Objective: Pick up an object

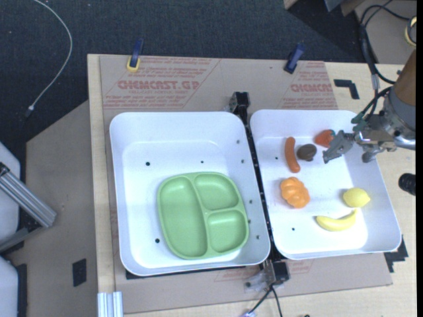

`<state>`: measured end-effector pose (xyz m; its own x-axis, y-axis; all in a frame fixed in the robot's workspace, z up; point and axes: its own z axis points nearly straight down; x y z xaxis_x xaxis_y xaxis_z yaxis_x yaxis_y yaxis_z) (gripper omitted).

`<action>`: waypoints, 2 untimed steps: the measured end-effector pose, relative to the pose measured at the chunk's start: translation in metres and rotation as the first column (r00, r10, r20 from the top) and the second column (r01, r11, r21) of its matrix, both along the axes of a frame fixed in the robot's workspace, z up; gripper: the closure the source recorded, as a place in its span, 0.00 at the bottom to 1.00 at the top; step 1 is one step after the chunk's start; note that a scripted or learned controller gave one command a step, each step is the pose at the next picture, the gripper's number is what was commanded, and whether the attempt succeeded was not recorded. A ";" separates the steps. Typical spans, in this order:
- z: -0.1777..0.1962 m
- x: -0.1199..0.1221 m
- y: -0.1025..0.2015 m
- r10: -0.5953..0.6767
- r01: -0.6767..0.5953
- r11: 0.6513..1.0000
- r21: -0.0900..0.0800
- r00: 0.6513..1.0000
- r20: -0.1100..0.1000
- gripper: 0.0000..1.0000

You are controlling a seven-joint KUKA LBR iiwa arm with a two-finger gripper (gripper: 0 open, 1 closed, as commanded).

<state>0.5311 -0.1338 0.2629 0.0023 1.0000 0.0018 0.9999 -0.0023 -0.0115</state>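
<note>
The right white bin (277,236) holds an orange sausage (291,154), a brown round piece (307,152), a red piece (324,137), an orange pumpkin-like piece (295,193), a yellow lemon (356,197) and a yellow banana (336,222). My gripper (351,148) hangs over the bin's upper right part, just right of the red piece. Its fingers (336,148) are spread apart and nothing sits between them.
The left white bin (132,150) holds a green divided plate (201,214). Black clamps (239,102) join the bins at the middle. Blue clips (294,58) pin the cardboard sheet at the back. Cables run at the upper right.
</note>
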 end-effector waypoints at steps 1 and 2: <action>0.006 0.002 0.000 0.003 -0.003 1.000 -0.002 1.000 0.012 0.00; -0.057 -0.002 0.004 0.002 -0.002 1.000 0.001 1.000 0.003 0.00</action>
<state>0.5288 -0.1294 0.2060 0.0006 1.0000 0.0024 1.0000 -0.0005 -0.0081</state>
